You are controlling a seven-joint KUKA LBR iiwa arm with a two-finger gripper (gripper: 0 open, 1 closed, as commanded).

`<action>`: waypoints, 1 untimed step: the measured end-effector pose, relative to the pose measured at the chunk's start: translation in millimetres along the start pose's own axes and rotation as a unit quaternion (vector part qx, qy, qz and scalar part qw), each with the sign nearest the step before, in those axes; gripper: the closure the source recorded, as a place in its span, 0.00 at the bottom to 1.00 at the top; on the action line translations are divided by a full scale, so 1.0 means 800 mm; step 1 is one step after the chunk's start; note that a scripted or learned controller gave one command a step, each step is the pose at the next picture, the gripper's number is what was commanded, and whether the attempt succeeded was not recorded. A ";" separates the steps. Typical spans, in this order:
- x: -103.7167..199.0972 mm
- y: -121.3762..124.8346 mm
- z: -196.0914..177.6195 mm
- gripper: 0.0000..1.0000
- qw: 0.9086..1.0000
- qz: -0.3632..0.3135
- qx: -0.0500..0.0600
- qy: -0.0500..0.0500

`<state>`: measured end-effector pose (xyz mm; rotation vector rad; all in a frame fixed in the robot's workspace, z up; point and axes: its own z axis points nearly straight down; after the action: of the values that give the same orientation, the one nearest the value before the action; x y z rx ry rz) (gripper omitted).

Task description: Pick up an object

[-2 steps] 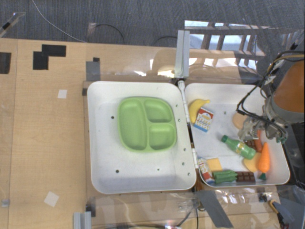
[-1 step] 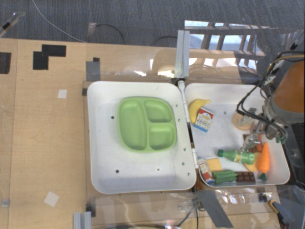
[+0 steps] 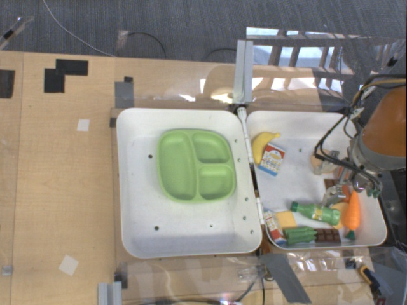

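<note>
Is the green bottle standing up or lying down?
Lying down. The green plastic bottle rests on its side on the floor of the right white bin, its length running left to right, beside the orange carrot.

We see a wooden bench (image 3: 57, 189) bearing two white bins: the left bin (image 3: 137, 189) touches the right bin (image 3: 299, 122), with black patches (image 3: 63, 74) well left of it.

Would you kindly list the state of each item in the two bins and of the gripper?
green plate: upright, flat in the left bin, nothing on it
banana: lying in the right bin, beside the small carton
small carton: lying flat
green bottle: on its side
carrot: lying near the gripper
gripper: low over the right bin, grasp unclear
</note>
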<state>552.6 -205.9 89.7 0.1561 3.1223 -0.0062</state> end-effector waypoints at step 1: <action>-0.007 0.001 -0.019 1.00 1.000 -0.003 0.002 -0.009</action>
<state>558.2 -205.5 105.2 0.1456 3.1054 -0.0129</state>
